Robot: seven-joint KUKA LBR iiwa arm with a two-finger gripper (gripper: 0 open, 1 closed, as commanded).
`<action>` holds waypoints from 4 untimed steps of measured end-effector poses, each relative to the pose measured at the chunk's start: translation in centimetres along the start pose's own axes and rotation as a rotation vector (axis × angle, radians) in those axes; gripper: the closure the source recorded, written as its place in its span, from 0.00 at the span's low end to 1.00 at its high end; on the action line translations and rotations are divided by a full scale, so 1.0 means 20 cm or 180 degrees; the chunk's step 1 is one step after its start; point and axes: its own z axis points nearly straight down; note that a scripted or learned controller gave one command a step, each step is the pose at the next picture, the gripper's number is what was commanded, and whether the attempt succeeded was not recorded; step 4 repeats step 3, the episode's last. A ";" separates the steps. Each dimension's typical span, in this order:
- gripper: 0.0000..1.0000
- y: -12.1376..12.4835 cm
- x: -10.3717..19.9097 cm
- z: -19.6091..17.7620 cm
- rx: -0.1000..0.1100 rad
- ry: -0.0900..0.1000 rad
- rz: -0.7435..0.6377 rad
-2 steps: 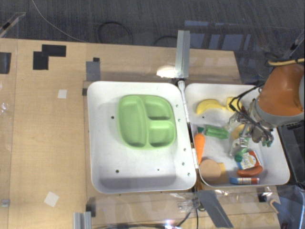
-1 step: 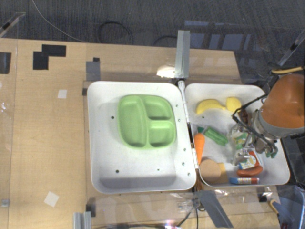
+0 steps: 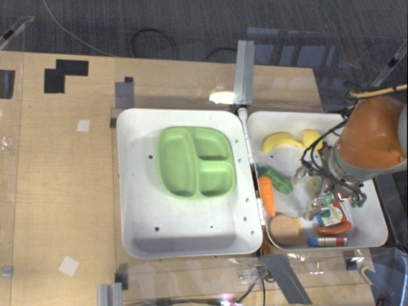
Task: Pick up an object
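Your claw sits low in the right bin — whether it grips anything, you cannot tell. Directly beneath it lies a small carton (white, with colourful print), a red sausage just beyond.

fixed overhead camera, slanting onto both bins

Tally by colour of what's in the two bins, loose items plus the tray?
Green: 2, tray, pepper
Yellow: 2, banana, lemon
Orange: 1, carrot
Tan: 1, bread roll
Red: 1, sausage
Blue: 1, marker
Mixed colours: 1, carton
Total: 9; things under the hand uncounted.
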 end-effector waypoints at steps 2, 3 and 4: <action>1.00 -0.29 -0.19 -0.94 0.0008 -0.0014 -0.0206; 1.00 -0.36 -0.30 -0.24 -0.0036 0.0029 -0.1607; 1.00 -0.36 -0.30 -0.24 -0.0036 0.0029 -0.1607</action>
